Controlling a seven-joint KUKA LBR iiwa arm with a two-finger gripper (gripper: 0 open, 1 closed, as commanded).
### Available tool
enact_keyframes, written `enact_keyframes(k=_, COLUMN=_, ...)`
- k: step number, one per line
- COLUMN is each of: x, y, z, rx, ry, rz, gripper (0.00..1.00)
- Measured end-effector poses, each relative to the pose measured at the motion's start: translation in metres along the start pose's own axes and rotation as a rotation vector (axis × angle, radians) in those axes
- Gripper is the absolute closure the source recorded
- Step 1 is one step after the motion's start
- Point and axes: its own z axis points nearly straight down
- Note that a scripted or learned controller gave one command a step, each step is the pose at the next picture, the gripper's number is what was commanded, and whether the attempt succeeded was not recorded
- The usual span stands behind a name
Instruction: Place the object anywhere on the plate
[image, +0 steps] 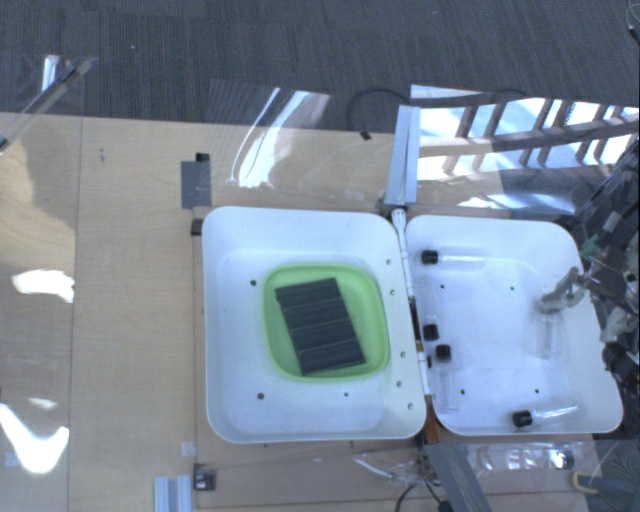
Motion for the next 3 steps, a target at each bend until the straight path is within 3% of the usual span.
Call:
enact_keyframes(k=1, x=0.001, y=0.000, z=-0.005, rx=-0.001, ry=-0.001, rz=0.081, gripper=0.00)
enact_keyframes(k=3, x=0.002, y=0.000, z=-0.021, rx=-0.003, ry=-0.001, rz=0.093, gripper=0.00)
